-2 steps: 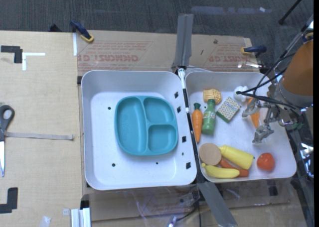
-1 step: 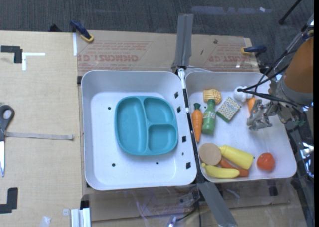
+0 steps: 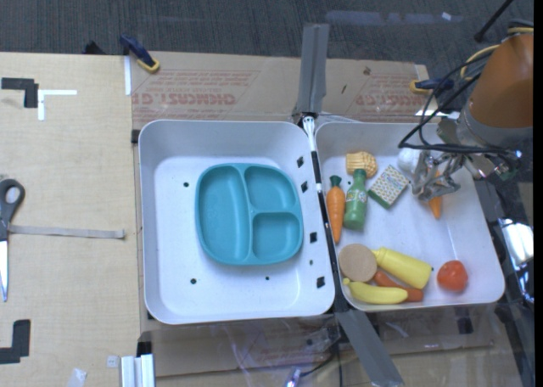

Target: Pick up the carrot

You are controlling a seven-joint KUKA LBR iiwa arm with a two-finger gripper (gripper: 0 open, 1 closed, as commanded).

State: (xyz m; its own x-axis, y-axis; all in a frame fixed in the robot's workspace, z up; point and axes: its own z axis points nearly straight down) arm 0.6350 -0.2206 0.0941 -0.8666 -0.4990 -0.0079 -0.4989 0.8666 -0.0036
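Observation:
The carrot (image 3: 335, 211), orange with a green top, lies along the left wall of the right bin (image 3: 475, 296), next to a green bottle (image 3: 355, 199). My gripper (image 3: 433, 180) hangs over the right part of that bin, far to the right of the carrot. A small pointed orange piece (image 3: 436, 206) shows right under the gripper. Whether it is held or lies on the bin floor I cannot tell.
The right bin also holds a corn cob (image 3: 361, 162), a speckled box (image 3: 389, 186), a tan disc (image 3: 358, 262), a yellow bottle (image 3: 404, 266), a banana (image 3: 378, 294) and a red tomato (image 3: 452, 275). A teal divided plate (image 3: 250, 213) lies in the left bin (image 3: 161, 232).

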